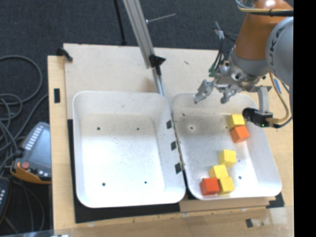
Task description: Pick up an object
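The arm (261, 31) is seen reaching in over the far edge of the right bin (256, 186), and the gripper (213, 94) is held spread apart above that bin's far rim, with nothing caught between its two fingers. Down in the right bin, six blocks are laid out. A yellow block (236, 120) is seen near the far right corner, with an orange block (240, 133) touching it on the near side. Further toward the near edge, a second yellow block (227, 157) is set alone. At the near edge a cluster is formed: a yellow block (218, 171), another yellow block (226, 184) and a red-orange block (209, 186), all pressed together. The left bin (84, 132) is seen alongside, on the wooden bench (98, 65).
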`<act>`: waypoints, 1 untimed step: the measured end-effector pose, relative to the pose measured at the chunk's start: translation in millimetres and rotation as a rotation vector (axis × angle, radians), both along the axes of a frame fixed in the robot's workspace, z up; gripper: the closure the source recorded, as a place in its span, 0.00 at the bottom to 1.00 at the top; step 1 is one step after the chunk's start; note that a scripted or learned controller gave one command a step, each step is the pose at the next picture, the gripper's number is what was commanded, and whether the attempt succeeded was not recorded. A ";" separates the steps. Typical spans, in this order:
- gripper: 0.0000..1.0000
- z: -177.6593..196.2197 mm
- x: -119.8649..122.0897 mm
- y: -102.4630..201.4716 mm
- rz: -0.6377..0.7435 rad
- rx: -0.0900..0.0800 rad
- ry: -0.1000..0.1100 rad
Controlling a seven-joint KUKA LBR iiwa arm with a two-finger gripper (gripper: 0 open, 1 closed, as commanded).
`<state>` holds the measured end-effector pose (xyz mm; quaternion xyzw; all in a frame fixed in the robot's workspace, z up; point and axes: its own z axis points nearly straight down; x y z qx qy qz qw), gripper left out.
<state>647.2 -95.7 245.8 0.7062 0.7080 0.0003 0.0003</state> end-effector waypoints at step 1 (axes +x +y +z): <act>0.00 -117.6 -26.2 -11.0 -0.004 -0.001 0.008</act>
